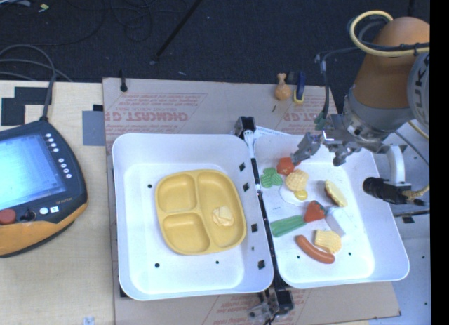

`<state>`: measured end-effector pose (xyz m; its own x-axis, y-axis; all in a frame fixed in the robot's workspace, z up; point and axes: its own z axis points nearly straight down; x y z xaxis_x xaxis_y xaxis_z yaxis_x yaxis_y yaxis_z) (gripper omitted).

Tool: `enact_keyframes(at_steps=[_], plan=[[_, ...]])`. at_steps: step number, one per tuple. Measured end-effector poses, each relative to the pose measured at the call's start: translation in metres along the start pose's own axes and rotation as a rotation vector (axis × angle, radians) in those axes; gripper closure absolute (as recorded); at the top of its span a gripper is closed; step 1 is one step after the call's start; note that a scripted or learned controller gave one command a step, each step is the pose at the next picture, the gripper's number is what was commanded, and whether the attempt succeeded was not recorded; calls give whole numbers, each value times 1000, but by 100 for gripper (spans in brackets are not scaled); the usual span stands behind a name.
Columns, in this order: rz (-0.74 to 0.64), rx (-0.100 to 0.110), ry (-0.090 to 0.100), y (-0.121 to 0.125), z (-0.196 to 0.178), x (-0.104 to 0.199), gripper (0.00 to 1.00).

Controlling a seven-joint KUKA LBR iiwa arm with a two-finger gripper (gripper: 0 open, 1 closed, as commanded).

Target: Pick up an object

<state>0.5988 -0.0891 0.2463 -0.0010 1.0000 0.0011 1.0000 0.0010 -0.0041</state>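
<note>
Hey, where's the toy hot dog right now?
In the right bin, near its front edge, lies the hot dog, just below the green piece.

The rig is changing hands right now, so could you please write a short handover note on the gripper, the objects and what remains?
Gripper: fingers spread open, holding nothing, hovering over the top of the right bin.
Right bin: toy food scattered, including a sausage, green piece, corn piece and red piece nearest the gripper.
Left bin: yellow divided tray with one small pale item in its right compartment.
Done: no object picked up so far.
Left: descend, close on one item, lift.
</note>
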Motion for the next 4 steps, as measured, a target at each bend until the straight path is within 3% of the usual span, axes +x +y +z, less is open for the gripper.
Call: enact_keyframes(at_steps=[1,2,3,4], plan=[[0,2,1,0,-10,-1,100],[-10,-10,2,-2,-99,112,100],[-3,6,-1,-37,-33,169,100],[4,1,-1,-91,-87,140,100]])
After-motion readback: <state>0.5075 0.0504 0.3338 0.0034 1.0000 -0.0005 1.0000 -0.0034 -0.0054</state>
